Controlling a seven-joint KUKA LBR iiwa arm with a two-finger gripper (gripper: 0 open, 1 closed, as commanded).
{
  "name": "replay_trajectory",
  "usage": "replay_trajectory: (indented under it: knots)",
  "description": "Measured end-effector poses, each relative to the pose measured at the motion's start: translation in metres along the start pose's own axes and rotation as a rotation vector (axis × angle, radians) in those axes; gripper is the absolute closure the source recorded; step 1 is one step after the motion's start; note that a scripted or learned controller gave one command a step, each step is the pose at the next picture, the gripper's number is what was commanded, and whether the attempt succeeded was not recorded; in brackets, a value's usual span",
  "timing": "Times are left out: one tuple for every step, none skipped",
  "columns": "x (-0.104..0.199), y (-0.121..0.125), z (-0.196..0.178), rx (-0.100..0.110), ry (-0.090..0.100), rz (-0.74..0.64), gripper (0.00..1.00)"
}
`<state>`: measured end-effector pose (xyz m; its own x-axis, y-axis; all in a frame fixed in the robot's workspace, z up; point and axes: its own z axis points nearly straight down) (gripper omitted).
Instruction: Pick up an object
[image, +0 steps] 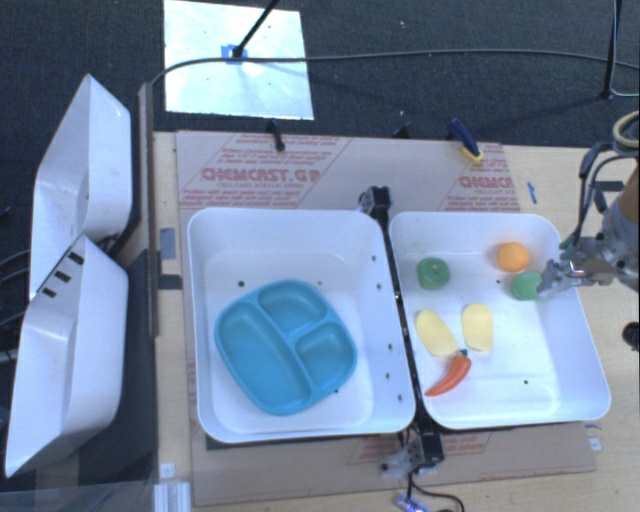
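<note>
Camera view, looking down at a slant: a wooden worktop (330, 165) carries two shallow white plastic bins side by side. The left white bin (215, 240) holds one item, a light blue plastic divided tray (285, 345), lying flat near its centre.

The right white bin (580, 390) holds six small toy food pieces. A round orange ball-shaped fruit (513, 256) sits toward the far right. A dark green rounded piece (433, 272) lies to its left, well apart from it. A second, lighter green rounded piece (525, 286) lies just below the orange fruit. Two pale yellow oblong pieces, one on the left (435, 332) and one on the right (477, 327), lie near each other in the middle of the bin. A red-orange chilli-shaped piece (449, 375) lies just below them, its long axis running diagonally.

The gripper (552, 277) reaches in from the right edge and sits low over the right bin. Its tip is right beside the lighter green piece, on that piece's right side; contact cannot be confirmed. Whether it is apart or closed cannot be told at this size.

Judgement: the lighter green piece is the likely target, lying immediately left of the gripper. No object appears lifted.
</note>
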<state>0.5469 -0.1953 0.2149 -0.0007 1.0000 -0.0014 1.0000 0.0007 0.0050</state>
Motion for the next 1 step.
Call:
replay_trajectory:
  knots:
    - [0.0514,-0.0125,0.0067,0.005,0.002,-0.003,1.0]
